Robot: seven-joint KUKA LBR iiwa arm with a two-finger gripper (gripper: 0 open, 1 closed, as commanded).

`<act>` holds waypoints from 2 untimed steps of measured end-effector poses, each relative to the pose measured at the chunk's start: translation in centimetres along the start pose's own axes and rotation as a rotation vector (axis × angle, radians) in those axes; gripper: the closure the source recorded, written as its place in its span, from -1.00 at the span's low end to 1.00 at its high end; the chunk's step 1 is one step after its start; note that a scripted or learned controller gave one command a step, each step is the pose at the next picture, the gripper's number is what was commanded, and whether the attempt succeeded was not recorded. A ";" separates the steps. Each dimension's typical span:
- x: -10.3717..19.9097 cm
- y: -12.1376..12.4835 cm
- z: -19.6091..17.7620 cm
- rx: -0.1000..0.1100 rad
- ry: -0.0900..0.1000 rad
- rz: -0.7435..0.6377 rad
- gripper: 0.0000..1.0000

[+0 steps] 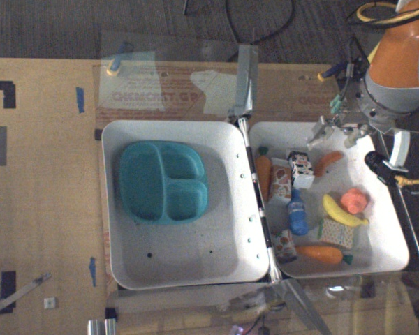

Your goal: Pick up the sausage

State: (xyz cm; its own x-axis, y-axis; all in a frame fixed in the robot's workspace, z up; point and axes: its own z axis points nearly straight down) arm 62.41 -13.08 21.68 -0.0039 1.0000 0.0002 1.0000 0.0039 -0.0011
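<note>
Above the right bin (398, 246), spread fingers (320, 132) hover beside the sausage (329, 162).

bins (171, 274): matt white plastic | plate (163, 181): smooth teal plastic | bench (42, 208): cardboard-like

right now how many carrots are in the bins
2. One carrot stands lengthwise along the right bin's left wall; the other carrot lies along its near edge, below the banana. None seems hidden.

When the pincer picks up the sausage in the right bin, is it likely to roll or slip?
The sausage looks rounded and smooth, so it may roll if nudged and could slip. It seems small, probably light. It lies close to the bin wall, which may hinder access.
</note>
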 end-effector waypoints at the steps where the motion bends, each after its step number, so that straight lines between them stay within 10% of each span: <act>1: -2.2 0.7 -6.7 -0.005 -0.003 -0.130 -1.00; 2: -6.6 0.3 0.6 -0.002 -0.001 -0.132 -1.00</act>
State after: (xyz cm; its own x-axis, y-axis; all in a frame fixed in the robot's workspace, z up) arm 62.76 -19.64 21.08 -0.1357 0.9908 -0.0011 0.9908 0.1357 0.0008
